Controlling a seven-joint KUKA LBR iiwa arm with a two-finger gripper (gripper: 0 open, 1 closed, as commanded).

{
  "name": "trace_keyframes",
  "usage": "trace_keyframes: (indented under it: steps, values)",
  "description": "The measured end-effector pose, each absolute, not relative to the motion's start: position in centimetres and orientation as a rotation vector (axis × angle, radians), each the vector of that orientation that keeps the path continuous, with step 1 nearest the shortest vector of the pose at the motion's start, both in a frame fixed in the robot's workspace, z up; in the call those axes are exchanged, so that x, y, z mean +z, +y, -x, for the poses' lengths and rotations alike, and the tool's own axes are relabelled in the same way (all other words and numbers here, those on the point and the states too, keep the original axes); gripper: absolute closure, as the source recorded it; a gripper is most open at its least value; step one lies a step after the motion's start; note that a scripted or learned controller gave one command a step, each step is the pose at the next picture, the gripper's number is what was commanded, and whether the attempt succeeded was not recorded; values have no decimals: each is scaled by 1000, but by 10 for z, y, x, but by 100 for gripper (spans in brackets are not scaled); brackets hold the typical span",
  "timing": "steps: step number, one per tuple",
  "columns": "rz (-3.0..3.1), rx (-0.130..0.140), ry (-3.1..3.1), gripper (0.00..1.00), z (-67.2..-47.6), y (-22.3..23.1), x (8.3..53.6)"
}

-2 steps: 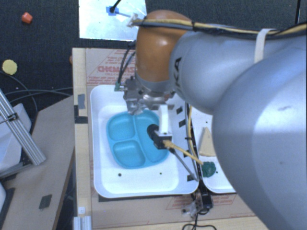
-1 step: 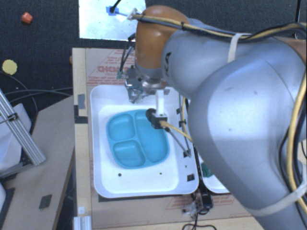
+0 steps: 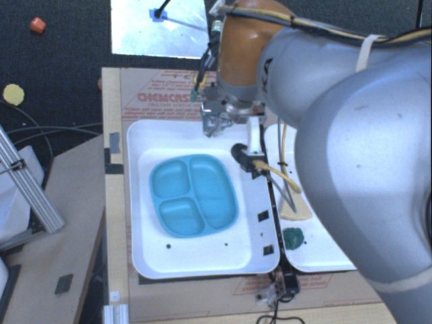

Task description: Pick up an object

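A light blue divided plate (image 3: 194, 196) lies flat in the left white bin (image 3: 145, 252). My gripper (image 3: 216, 124) hangs over the far rim of that bin, above and behind the plate, with nothing visibly between its fingers. In the right bin (image 3: 317, 258) I see a small dark green object (image 3: 293, 237) near the front and a tan, flat object (image 3: 295, 204) partly hidden under the arm.
The big grey arm covers most of the right bin. A cardboard sheet (image 3: 158, 93) lies under both bins. A shiny metal sheet (image 3: 158, 15) sits beyond the bench. Small red (image 3: 37, 25) and yellow (image 3: 13, 94) balls rest on the dark floor at left.
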State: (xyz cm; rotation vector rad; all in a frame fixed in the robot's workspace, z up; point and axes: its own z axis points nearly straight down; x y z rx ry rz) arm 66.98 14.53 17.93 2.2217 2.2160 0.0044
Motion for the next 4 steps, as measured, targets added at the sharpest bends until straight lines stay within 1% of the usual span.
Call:
trace_keyframes:
  steps: [1,2,3,4]
  values:
    - [-2220,1,2222,100,-669,147,135]
    - [-2219,5,2219,100,-610,167,92]
    - [-2227,6,2228,100,-653,123,87]
    - [-2220,6,2219,100,-584,113,87]
